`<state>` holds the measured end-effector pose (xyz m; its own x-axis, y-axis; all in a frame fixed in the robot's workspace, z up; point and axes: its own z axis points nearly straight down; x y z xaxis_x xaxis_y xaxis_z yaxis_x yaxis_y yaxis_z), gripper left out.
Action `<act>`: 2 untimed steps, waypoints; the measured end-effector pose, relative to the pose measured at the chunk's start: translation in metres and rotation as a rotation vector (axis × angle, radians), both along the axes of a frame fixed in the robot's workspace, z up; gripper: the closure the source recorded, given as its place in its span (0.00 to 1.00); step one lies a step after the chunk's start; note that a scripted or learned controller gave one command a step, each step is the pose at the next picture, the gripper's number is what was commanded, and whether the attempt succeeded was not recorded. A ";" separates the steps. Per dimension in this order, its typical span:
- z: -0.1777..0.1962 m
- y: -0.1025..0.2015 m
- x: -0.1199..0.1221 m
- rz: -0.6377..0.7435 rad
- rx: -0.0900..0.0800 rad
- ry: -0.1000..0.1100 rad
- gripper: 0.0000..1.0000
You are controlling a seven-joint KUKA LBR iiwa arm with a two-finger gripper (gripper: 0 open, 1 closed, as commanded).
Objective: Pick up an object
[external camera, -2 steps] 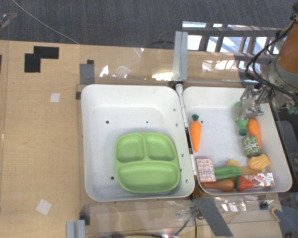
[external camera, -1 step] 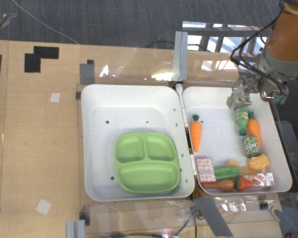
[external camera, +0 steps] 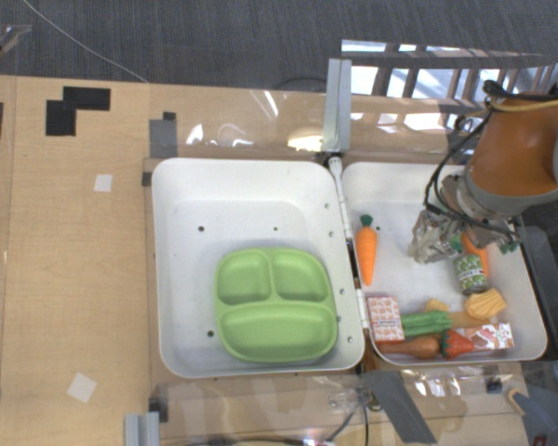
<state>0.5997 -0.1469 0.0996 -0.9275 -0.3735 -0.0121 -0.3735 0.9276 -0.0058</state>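
Grey two-finger hand [external camera: 434, 240] low in right shallow white bin [external camera: 391, 193], over bare floor near orange toy carrot [external camera: 366, 252] — whether open or shut, cannot tell. Nothing seen held. Toys heaped along near wall; green three-compartment plate [external camera: 275, 305] in left bin.

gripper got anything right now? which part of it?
Cannot tell. The gripper is low in the right bin, near the green can, but no object shows between its fingers at this angle.
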 end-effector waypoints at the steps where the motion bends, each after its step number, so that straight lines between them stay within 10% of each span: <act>1: -0.001 0.000 -0.001 0.000 0.001 0.002 0.00; 2: -0.010 -0.037 -0.012 0.057 -0.002 0.001 0.00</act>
